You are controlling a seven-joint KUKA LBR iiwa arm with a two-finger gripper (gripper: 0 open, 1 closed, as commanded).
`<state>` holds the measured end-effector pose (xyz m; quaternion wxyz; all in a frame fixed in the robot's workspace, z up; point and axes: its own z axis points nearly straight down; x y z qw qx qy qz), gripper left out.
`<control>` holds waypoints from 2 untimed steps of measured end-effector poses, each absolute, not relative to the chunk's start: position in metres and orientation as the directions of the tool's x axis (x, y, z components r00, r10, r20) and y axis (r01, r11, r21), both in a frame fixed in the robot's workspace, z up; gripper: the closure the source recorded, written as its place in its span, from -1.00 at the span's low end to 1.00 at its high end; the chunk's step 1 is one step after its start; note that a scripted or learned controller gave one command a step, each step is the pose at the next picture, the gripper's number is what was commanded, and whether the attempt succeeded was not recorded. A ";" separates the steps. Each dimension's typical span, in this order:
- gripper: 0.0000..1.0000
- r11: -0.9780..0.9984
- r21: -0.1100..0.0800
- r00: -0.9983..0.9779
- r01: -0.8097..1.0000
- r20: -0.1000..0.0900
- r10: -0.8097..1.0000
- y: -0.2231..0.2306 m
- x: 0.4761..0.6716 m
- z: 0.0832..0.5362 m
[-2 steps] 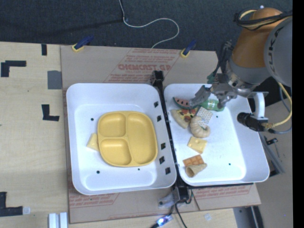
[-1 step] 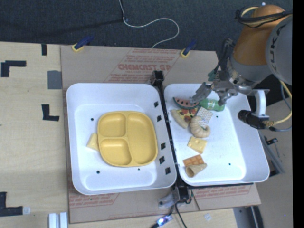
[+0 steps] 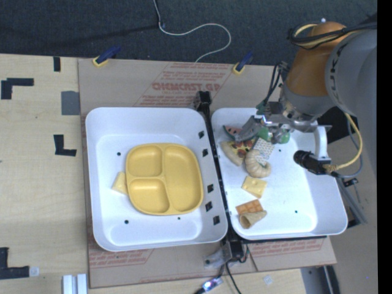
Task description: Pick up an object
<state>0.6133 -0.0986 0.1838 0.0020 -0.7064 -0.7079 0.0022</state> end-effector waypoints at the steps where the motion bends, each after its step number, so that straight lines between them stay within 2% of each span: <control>1: -1.00 0.001 -0.009 -0.001 1.000 0.000 1.000 -0.101 0.611 0.119; 2: -1.00 0.001 0.005 -0.001 1.000 -0.007 1.000 -0.103 0.612 0.087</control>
